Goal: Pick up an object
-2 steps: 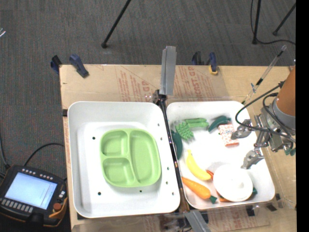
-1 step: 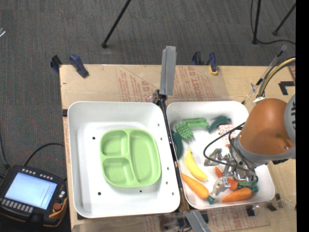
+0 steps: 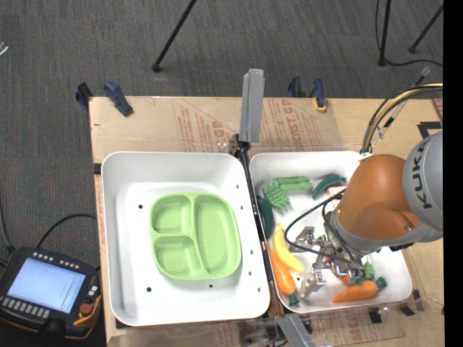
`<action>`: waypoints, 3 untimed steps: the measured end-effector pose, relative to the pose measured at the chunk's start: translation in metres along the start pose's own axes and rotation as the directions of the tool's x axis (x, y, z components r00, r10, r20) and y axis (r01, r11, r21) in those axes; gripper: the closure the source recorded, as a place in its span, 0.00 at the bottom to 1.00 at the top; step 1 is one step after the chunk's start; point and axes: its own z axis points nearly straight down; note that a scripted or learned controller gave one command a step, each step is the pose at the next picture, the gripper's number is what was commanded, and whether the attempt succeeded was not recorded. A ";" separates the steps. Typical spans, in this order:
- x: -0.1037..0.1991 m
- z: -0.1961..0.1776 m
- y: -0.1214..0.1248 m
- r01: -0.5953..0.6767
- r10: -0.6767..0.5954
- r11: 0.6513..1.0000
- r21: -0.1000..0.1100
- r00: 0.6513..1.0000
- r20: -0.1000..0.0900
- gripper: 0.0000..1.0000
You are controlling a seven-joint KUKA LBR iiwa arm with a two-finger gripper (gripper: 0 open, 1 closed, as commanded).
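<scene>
At the lower left of the frame a teach pendant (image 3: 51, 289) lies partly cut off by the edge. On the worktop (image 3: 166, 125), the left bin (image 3: 119, 186) holds a green divided tray (image 3: 195, 236), with bare white floor all round it. In the right bin (image 3: 304, 162), a yellow toy (image 3: 283, 253) and an orange one (image 3: 281, 275) hug the left wall; green toys (image 3: 286, 189) sit at the top. The claw (image 3: 323, 273) hangs low at mid-bin, its state impossible to tell among cables. A carrot (image 3: 356, 291) lies just right of it, near the bottom rim.
</scene>
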 end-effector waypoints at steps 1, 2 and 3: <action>0.006 -0.001 -0.087 -0.091 0.091 0.996 0.002 0.996 0.002 0.00; -0.050 -0.001 -0.023 -0.016 0.016 1.000 -0.002 1.000 0.001 0.00; 0.010 0.001 -0.041 -0.026 0.026 1.000 0.001 1.000 -0.004 0.00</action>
